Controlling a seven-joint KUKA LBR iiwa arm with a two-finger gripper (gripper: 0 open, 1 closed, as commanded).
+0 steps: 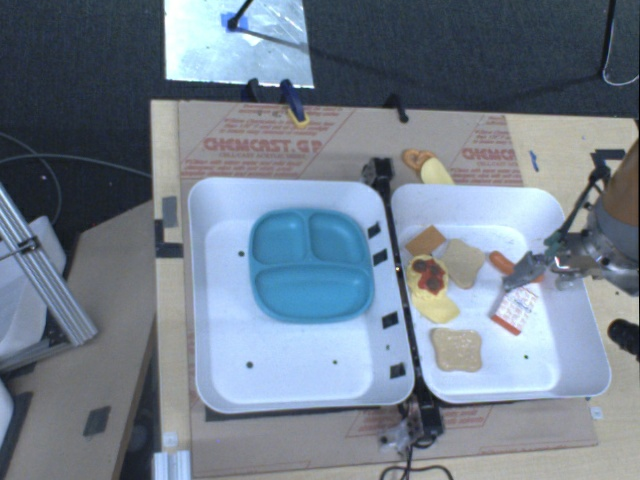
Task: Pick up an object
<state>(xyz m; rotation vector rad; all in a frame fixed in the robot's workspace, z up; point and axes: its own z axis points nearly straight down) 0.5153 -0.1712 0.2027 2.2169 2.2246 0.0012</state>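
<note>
Gripper (527,272) over right bin (575,218), near its right edge.
Jaws' state unclear. White-red packet (515,309) below: likely light, crinkly; pinch flat edges.

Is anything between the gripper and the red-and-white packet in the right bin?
Nothing visible. The gripper sits just above the red-and-white packet in the right bin. The small orange piece lies beside it, off the direct path.

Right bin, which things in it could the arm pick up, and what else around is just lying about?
For the job:
tool
white packet
orange piece
toast slice
yellow and red piece

Lying about:
blue tray in left bin
yellow toy on bench
</note>
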